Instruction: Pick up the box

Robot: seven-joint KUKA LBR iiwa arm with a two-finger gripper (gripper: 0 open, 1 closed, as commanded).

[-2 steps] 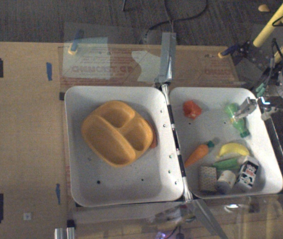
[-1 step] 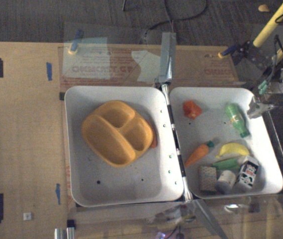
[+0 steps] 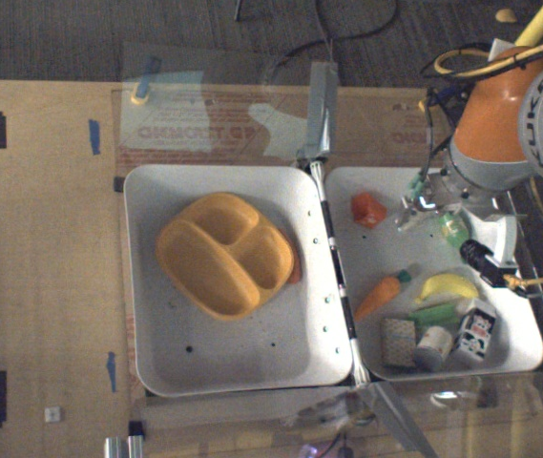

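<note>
The box point(image 3: 477, 335), a small white carton with dark and red print, stands at the near right corner of the right bin point(image 3: 529, 351). My gripper point(image 3: 418, 207) hangs over the far part of that bin, well apart from the box and with nothing visibly in it. A red block point(image 3: 368, 209) lies just left of the gripper.
An orange divided plate point(image 3: 225, 253) lies in the left bin point(image 3: 242, 361). In the right bin, a carrot point(image 3: 381, 295), a banana point(image 3: 448, 285), a green item point(image 3: 436, 314), a grey can point(image 3: 433, 347) and a tan square block point(image 3: 398, 341) crowd the box's left side. A pale green object point(image 3: 452, 226) sits beside the gripper.
</note>
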